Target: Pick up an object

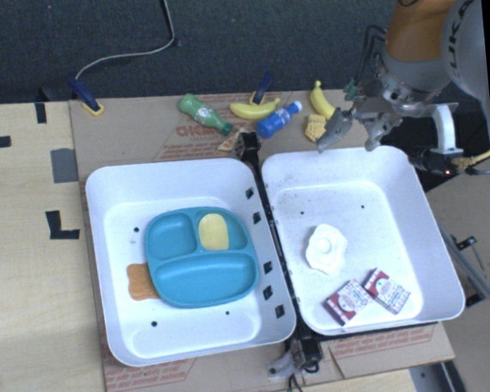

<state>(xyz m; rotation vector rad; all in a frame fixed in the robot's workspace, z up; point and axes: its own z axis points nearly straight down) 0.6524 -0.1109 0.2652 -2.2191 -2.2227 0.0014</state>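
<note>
Up at the far right corner of the right bin point(416, 185), the gripper point(349, 133) hangs with its two fingers spread apart and nothing between them; one finger point(329, 134) points down toward the left, the other point(371, 134) sits just to its right. Both tips hover over the bin's back rim, close to a small yellow corn-like toy point(315, 127) lying on the cardboard behind the bins. Above the fingers the grey wrist rises to the orange band of the arm point(422, 19) at the top right.

Inside the right bin lie a white fried-egg toy point(326, 248) near the middle and two small red-and-white packets point(367, 295) side by side toward the near right corner, all well apart from the gripper.

Across the divide, the left bin point(112, 247) holds a blue sectioned plate point(202, 266) with a yellow oval piece point(213, 232) in its upper right compartment. A tan toast-like slice point(139, 282) pokes out beside the plate's left edge, touching it.

Behind the bins, on the cardboard, lie a green bottle point(203, 113), a yellow banana point(256, 109), a blue bottle point(277, 120) and a second, smaller banana point(321, 102). A blue clamp point(88, 96) sits at the cardboard's far left corner, with a white cable point(140, 50) curling over the dark cloth behind it.
</note>
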